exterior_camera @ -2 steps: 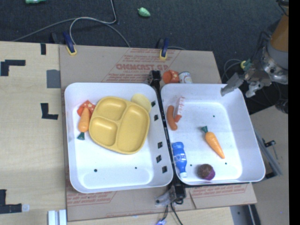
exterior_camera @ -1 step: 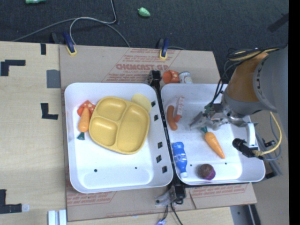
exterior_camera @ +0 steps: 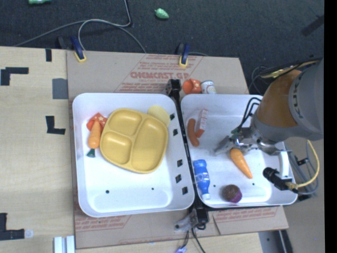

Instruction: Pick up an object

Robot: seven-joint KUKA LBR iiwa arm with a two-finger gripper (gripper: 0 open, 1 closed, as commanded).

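A carrot (exterior_camera: 240,162) lies in the right bin (exterior_camera: 224,103), its thick end just under the gripper (exterior_camera: 231,143); whether the jaws are open or closed, I cannot tell. Nearby lie a blue bottle (exterior_camera: 201,177) and a dark purple ball (exterior_camera: 231,193).

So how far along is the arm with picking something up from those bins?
Nothing looks picked up yet: the carrot lies on the floor of the right bin. In hand: the pincer is down in that bin, right at the carrot's upper end, though I can't tell whether it grips it. Left to do: a clear grasp and a lift. The blue bottle and purple ball lie untouched nearby.
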